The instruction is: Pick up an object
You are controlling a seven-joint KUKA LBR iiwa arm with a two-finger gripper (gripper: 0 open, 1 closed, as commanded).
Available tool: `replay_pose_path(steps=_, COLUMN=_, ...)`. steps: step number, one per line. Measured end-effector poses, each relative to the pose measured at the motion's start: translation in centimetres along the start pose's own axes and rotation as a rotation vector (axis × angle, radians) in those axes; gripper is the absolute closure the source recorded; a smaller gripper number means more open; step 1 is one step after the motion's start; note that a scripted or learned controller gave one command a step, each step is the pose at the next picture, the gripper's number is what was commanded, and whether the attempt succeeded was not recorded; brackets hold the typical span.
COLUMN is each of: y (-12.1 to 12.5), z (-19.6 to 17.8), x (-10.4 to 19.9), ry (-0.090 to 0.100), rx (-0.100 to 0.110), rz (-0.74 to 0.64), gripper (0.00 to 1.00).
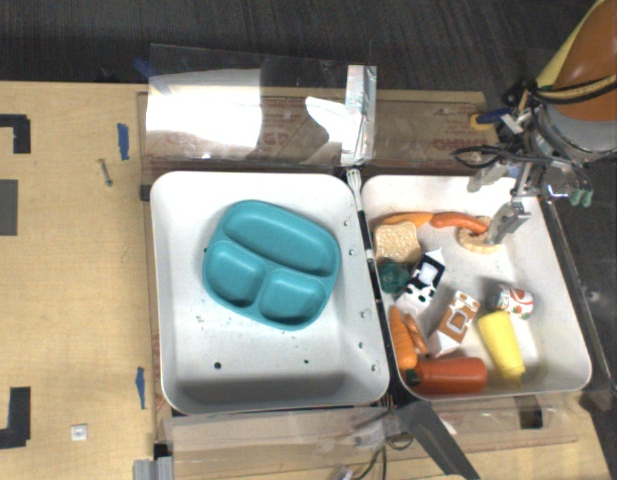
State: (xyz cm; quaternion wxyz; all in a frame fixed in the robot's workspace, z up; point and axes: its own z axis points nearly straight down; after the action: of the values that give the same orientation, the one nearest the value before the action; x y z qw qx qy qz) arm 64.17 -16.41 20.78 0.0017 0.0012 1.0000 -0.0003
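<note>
gripper over the right bin's far corner

here i am watching the gripper (506, 223) hanging low in the right bin (568, 298), at its far end, and i cannot tell its state from this slant. it is sitting just beside the orange hot dog (450, 221) and a pale ring (478, 242). nearer me, a bread slice (397, 240), yellow bottle (501, 343), carrot (405, 339) and red sausage (451, 372) are lying loose. the teal divided tray (272, 262) is resting in the left bin (188, 348).
</note>
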Motion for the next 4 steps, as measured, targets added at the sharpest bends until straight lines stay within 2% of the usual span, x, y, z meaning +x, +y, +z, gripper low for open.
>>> replay_pose_path(steps=1, y=-3.4, z=11.1, x=4.9, ry=-0.005, rx=0.001, rz=0.062, gripper=0.0)
replay_pose_path(steps=2, y=-5.2, z=11.9, x=8.6, ry=-0.003, rx=-0.01, rz=0.083, gripper=0.0)
replay_pose_path(steps=4, y=-5.8, z=11.9, x=13.0, ry=-0.006, rx=0.0, rz=0.228, gripper=0.0)
